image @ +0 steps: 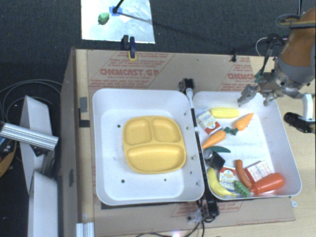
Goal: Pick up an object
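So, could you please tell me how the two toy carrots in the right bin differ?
The upper carrot is shorter, stubbier and paler orange, lying near the bin's far side beside the corn cob. The lower carrot is longer, slimmer and deeper orange, lying near the divider. Both are orange, tilted alike, and lie untouched.

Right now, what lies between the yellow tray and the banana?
In the camera view, the bins' adjoining rims separate the yellow tray from the banana.

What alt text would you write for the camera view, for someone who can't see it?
A grey robot arm's gripper hovers open over the far edge of the right bin, which holds toy food: carrots, a banana, a corn cob and small cartons. The left bin holds a yellow divided plate.
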`<state>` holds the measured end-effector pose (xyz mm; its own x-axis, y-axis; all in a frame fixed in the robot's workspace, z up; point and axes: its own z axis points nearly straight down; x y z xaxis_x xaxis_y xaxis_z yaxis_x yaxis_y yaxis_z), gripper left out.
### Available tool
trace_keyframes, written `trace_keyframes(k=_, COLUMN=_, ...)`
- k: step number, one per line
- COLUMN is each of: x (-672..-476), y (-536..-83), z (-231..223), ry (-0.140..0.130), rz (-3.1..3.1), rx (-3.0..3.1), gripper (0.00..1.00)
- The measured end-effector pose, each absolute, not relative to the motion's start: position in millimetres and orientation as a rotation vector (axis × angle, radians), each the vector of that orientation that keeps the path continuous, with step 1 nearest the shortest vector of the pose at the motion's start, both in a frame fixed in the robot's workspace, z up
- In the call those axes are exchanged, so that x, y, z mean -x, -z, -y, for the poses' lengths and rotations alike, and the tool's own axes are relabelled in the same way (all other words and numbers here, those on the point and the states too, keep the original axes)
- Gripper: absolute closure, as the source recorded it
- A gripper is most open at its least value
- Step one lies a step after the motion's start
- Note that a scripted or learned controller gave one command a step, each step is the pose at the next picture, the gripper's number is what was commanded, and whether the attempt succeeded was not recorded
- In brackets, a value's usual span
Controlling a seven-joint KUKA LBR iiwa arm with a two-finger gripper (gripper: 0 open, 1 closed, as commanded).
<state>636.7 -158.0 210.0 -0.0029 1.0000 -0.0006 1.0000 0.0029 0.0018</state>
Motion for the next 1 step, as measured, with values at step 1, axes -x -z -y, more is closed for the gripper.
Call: trace_keyframes(k=1, x=-645.3, y=-100.8, z=179.6, ry=0.001, rz=-2.223, rx=-2.221, gripper=0.00)
